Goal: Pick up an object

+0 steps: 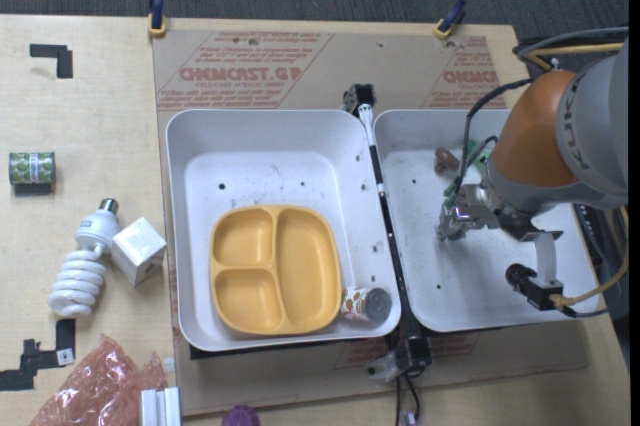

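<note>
Small object (446, 158) beyond the lowered tool (452, 222), right bin (420, 304)

I see a pale wooden bench (90, 114) with a brown cardboard sheet (250, 64) clamped along its far edge. Two white bins rest on the sheet, the left bin (185, 214) touching the right bin (420, 304). Toward the bench's left edge lie a green can (32, 169) on its side, a spiral light bulb (82, 262), and a small white box (139, 249) just beside it. Pink crumpled wrap (100, 384) sits at the near edge.
</note>
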